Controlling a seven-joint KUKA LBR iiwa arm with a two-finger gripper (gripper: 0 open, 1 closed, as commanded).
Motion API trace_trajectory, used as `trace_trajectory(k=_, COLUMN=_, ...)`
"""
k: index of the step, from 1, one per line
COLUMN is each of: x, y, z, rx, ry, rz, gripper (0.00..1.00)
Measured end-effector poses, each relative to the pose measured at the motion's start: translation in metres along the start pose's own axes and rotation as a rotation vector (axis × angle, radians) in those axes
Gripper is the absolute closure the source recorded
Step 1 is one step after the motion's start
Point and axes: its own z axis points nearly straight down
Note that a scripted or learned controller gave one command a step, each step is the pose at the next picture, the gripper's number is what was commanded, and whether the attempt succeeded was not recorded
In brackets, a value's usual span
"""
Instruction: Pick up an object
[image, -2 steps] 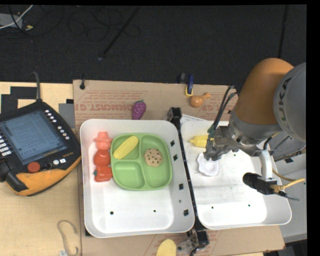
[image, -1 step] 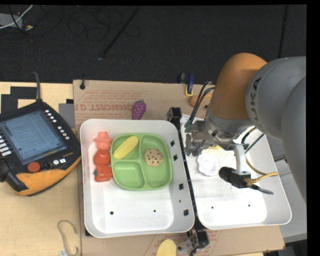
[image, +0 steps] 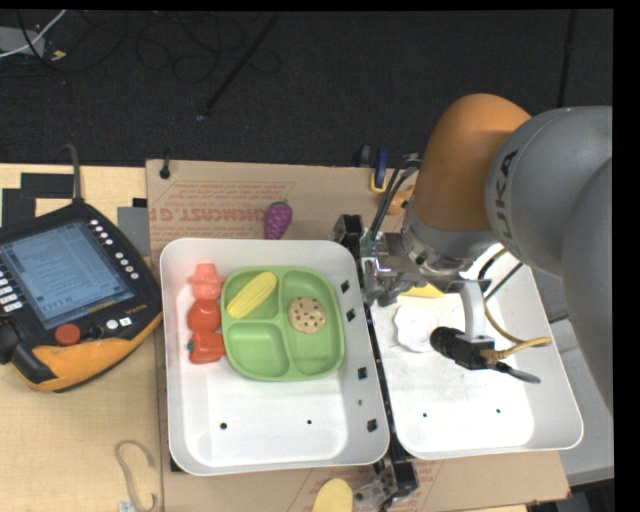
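1. Camera view: the grey arm (image: 540, 200) comes in from the right and bends down over the far left part of the right bin (image: 520, 420), with its orange band (image: 465, 160) uppermost.
2. The left bin (image: 260, 420) touches the right one along their shared edge.
3. A control pendant (image: 65, 285) lies on the bench, left of both bins.
4. The gripper (image: 385, 272) hangs under the wrist at the bins' shared edge. The wrist hides it, so I cannot tell whether it is open or closed.
5. A green plate (image: 265, 350) sits in the far half of the left bin.
6. A red figure (image: 205, 320) lies just left of the plate.
7. A white piece (image: 412, 325), the thing nearest the gripper, lies in the right bin just to its near right.
8. Corn (image: 250, 293) lies in the plate's far left compartment.
9. A cookie (image: 307, 316) lies in the plate's right compartment.
10. A purple grape (image: 278, 218) lies on cardboard beyond the left bin.
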Motion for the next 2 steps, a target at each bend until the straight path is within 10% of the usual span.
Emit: trace_trajectory(k=2, x=-0.006, y=0.006, z=-0.004, rx=0.000, ry=-0.001, rz=0.001, gripper=1.00)
